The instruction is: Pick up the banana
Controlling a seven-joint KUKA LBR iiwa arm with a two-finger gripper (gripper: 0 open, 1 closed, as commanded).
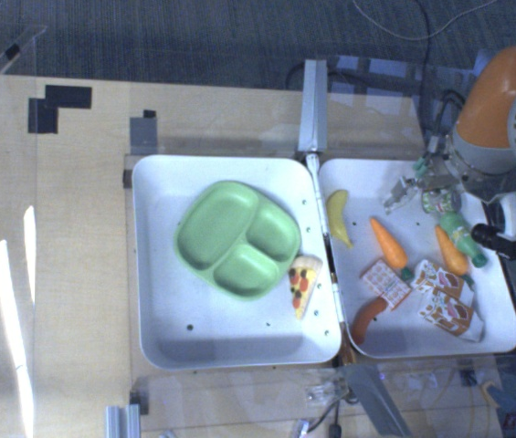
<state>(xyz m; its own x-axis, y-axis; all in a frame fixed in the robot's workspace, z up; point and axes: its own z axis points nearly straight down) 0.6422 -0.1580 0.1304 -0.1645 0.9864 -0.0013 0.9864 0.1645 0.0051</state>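
Observation:
The yellow banana (338, 217) lies along the left wall of the right bin (504, 331), near its far end, curved and free of other items. My gripper (406, 186) hovers over the far part of the same bin, to the right of the banana and apart from it. It stands open with nothing between its fingers. The grey arm with its orange band (495, 99) comes in from the upper right.
In the right bin lie two carrots (388, 243) (450, 249), a green bottle (459, 230), a waffle (385, 281), a sausage (367, 316) and patterned pastries (446, 301). The left bin (157, 336) holds a green divided plate (237, 237) and a pizza slice (303, 284).

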